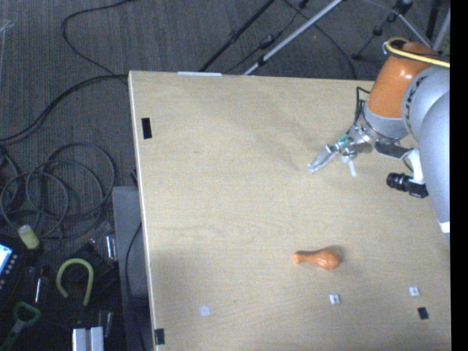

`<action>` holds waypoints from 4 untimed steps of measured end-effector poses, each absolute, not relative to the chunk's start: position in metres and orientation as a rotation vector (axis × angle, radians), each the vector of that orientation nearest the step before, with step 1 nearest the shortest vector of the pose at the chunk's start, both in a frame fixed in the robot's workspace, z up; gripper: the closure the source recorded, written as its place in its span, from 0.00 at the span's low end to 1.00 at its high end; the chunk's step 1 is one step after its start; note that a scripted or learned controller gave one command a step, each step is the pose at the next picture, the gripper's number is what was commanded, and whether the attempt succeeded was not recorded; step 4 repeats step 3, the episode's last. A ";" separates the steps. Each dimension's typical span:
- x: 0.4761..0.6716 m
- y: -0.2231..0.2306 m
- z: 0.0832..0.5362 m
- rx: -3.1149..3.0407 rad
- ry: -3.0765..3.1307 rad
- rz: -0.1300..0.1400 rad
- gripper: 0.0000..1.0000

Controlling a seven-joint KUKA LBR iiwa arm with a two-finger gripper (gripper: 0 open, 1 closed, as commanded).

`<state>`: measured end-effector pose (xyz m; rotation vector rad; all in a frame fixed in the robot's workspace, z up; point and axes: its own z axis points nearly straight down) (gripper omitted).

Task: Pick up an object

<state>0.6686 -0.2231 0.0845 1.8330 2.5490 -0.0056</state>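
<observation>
Hand (322, 162) hangs over the wooden worktop (219, 196), whether released or clenched I cannot tell, well apart from the orange pear-shaped object (319, 259) lying nearer the camera.

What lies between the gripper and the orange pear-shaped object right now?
Nothing: in the camera view, the stretch from the gripper down to the orange pear-shaped object is bare tan board. The small markers lie beyond the object, nearer the camera.

The wooden board (219, 196) has lots of open room. Just one orange toy (319, 259) lies on it, well apart from the gripper (322, 162).
</observation>
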 end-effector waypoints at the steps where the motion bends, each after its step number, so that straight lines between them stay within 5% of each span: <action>1: 0.669 -0.199 0.085 1.479 2.769 -0.002 0.00; 2: 0.670 -0.199 0.095 1.479 2.766 -0.001 1.00; 3: 0.669 -0.153 0.168 1.550 2.730 0.002 1.00; 4: 0.669 -0.153 0.168 1.550 2.730 0.002 1.00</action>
